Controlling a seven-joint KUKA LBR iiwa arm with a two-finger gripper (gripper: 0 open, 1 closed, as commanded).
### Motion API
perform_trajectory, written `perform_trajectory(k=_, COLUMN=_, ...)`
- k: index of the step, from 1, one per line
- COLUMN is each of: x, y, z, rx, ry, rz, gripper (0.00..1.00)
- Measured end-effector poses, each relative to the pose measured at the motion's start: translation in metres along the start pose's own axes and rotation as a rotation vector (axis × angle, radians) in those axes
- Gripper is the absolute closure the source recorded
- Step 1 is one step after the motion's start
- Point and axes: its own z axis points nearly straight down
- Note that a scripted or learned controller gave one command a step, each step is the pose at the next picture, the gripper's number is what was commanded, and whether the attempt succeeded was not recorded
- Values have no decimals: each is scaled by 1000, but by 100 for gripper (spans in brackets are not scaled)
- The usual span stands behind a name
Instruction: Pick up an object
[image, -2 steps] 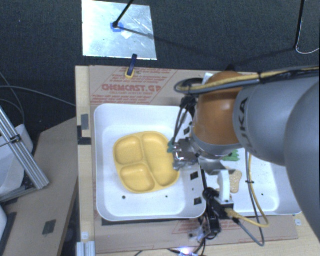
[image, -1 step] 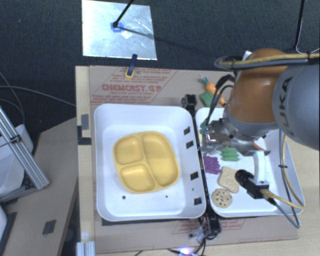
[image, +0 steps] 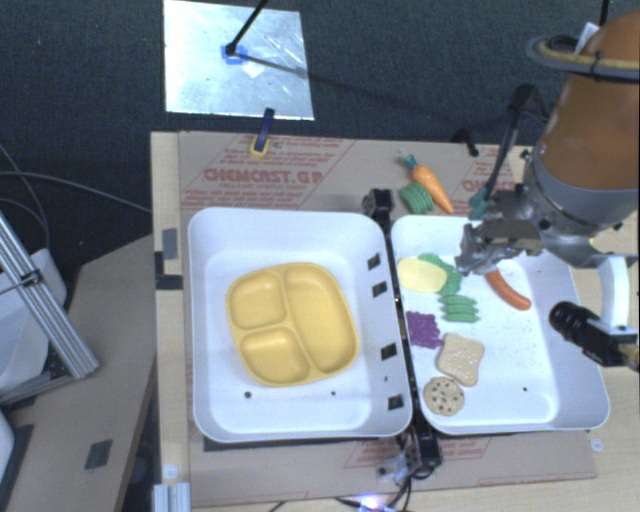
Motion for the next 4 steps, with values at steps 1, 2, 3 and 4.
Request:
perform_trajectory(k=1, x=36, y=-1, z=40, rx=16, ry=-1, rz=-4, gripper=100)
perform_trajectory(k=2, x=34, y=0, z=27, rx=12, ry=-1, rz=-7, gripper=100)
perform_trajectory(k=3, x=-11, y=-4, z=123, rx=23, ry=-3, rz=6, gripper=100)
perform_trajectory(k=4, x=-8, y=-3, z=118, rx=16, ry=-1, rz=1, gripper=0)
